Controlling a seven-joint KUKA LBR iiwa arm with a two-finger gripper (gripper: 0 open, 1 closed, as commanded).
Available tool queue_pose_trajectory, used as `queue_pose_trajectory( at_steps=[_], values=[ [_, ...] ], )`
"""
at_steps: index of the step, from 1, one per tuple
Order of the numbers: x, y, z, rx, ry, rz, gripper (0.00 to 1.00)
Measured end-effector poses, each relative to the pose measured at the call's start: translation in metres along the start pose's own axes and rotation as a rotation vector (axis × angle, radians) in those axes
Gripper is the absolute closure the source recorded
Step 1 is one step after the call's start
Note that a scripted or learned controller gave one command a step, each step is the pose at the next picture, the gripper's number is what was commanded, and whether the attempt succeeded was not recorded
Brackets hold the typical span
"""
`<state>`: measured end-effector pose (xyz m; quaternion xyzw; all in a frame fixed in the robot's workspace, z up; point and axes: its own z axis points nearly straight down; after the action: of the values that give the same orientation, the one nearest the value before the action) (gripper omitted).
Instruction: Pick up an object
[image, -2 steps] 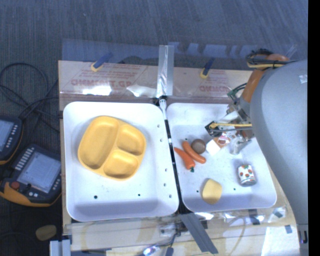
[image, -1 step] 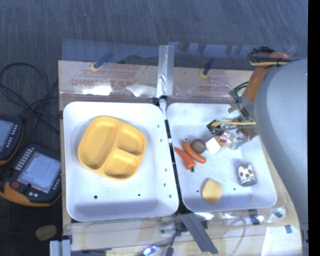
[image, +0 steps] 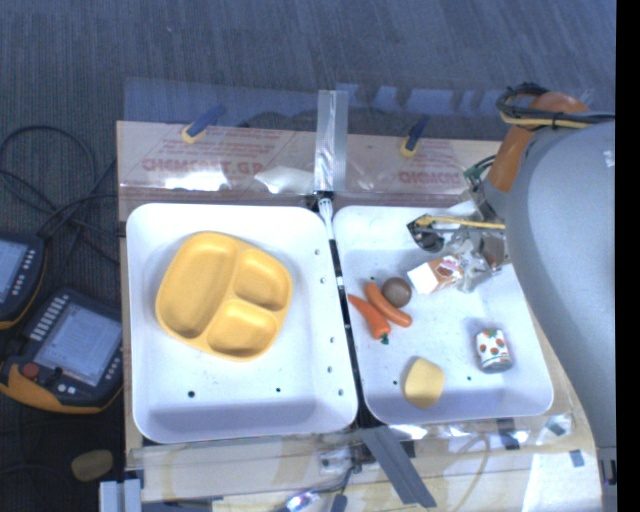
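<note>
Bench, right white bin (image: 530, 400) | gripper (image: 452, 262) above red-white packet (image: 440, 273), finger state cannot tell | packet light, crinkly; pinch across flat edges | carrots (image: 380, 308) just left

Yellow divided plate (image: 224, 293): smooth glossy plastic. Both white bins (image: 300, 400): matt plastic, faint sheen at rims. Carrots (image: 380, 309) glossy plastic. Small can (image: 492, 349): shiny metal rim, printed paper label. Gripper (image: 452, 240): bare metal.
</note>
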<state>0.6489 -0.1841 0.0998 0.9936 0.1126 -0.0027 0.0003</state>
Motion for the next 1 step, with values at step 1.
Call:
queue_pose_trajectory(
  at_steps=[1],
  values=[
    [0.0109,-0.0302,-0.0513,0.000,0.000,0.013,1.00]
  ],
)
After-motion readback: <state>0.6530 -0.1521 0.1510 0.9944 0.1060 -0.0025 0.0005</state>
